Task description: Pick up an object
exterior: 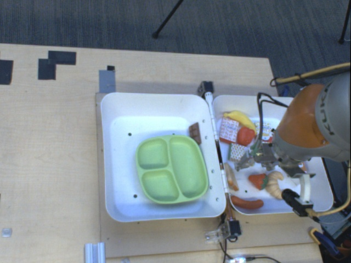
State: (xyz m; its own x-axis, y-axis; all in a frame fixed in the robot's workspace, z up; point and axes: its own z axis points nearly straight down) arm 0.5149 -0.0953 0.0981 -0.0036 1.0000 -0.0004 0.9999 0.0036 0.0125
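Observation:
My gripper hangs low over the middle of the right bin, on the grey arm with its orange band. Right beneath and around it lie toy foods: a red pepper piece, a tan croissant and a patterned packet. Farther back are a yellow banana, a red-and-white packet and a red tomato. A reddish sausage rests at the bin's front edge. The arm hides the bin's right half.
The left bin holds a green divided plate and a small brown piece near its right wall. A pale stick-shaped food lies along the right bin's left wall. Cables run past the front right corner.

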